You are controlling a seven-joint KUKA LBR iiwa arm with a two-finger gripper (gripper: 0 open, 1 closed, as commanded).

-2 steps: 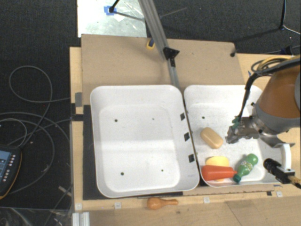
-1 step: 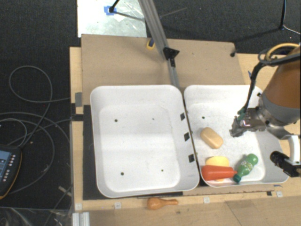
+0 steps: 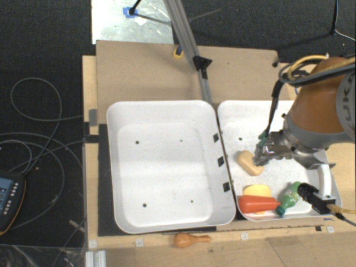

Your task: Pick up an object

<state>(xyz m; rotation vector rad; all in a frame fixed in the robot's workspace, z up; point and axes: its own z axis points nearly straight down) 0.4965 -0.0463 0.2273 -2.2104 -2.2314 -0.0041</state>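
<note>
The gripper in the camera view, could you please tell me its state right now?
Gripper: low in the right bin, at the tan piece; open or closed cannot be told.

Tan bread-like piece (image 3: 250,163) lies tilted mid right bin w/ yellow item (image 3: 258,190), orange carrot (image 3: 258,204), green bottle (image 3: 288,197) along near edge.

- A robotics lab: plywood bench (image 3: 139,71) carrying two white bins (image 3: 119,115).
- Loose cables (image 3: 33,149) across dark carpet (image 3: 44,38).
- Teach pendant (image 3: 8,199) at the left edge.

Small orange pear-shaped toy (image 3: 191,239) on bench edge (image 3: 150,77), handheld pendant (image 3: 10,200) among floor cables (image 3: 39,102)
</note>
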